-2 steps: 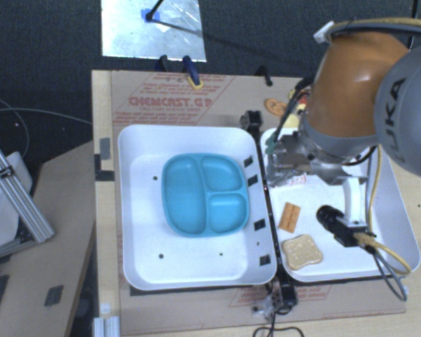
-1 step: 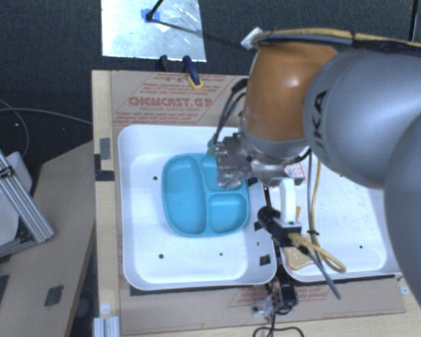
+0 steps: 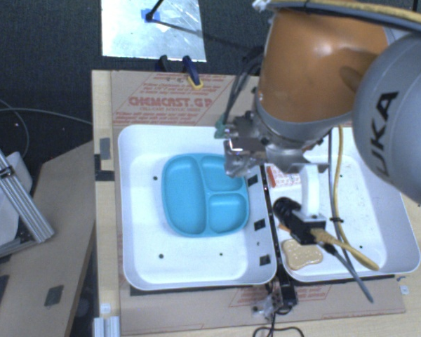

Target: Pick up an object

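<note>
A: Farthest left?
B: An aluminium frame (image 3: 14, 202), slanted, off the bench and well apart from the bins.
A: Next, moving right?
B: A cardboard sheet (image 3: 170, 98) with red lettering. Lies flat under both bins and shows on the far side. On its far edge, a blue and yellow clamp (image 3: 191, 72). Farther still, a shiny foil sheet (image 3: 153, 20) on dark ground.
A: And on the cardboard?
B: First the left bin (image 3: 144, 258), white and shallow. In it, a blue plate (image 3: 196, 206) with three compartments. Lies flat on the bin floor, about midway between near and far, closer to the right wall than to the left.
A: And the gripper?
B: The gripper (image 3: 237, 161): hangs above the far right corner of the blue plate, just left of the divide between the bins. Open or closed? Cannot tell. Touching the plate or just above? Cannot tell either.
A: Right of the divide?
B: The right bin (image 3: 387, 241), the same white. Near its left side, a red and white packet (image 3: 284, 180), partly covered by the wrist. Nearer, in the near left corner, a tan biscuit-shaped piece (image 3: 303, 256), flat, just beside the wall, apart from the packet.
A: Farthest right?
B: The arm (image 3: 316, 48), grey with an orange band. Looms over the far part of the right bin, reaching in from the right.
</note>
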Robot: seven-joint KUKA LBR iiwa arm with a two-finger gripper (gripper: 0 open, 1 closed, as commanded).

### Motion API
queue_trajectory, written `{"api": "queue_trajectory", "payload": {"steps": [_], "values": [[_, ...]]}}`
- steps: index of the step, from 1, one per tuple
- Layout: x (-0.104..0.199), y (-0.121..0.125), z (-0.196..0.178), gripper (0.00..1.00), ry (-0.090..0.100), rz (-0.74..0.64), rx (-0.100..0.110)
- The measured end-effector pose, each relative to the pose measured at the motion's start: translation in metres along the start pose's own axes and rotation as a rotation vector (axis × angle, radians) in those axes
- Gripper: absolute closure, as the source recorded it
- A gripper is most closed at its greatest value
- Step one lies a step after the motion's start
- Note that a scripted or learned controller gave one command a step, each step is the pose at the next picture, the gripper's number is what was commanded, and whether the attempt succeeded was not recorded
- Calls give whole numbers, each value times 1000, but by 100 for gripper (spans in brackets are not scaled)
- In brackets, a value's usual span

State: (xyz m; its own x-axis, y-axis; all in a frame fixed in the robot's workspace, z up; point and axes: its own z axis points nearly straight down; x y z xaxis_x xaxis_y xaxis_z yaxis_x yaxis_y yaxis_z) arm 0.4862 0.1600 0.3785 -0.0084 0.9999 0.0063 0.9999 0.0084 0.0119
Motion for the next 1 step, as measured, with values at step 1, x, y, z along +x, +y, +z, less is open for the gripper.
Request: {"api": "queue_trajectory", "payload": {"steps": [1], "values": [[21,3,-165,100,3,1,-9]]}}
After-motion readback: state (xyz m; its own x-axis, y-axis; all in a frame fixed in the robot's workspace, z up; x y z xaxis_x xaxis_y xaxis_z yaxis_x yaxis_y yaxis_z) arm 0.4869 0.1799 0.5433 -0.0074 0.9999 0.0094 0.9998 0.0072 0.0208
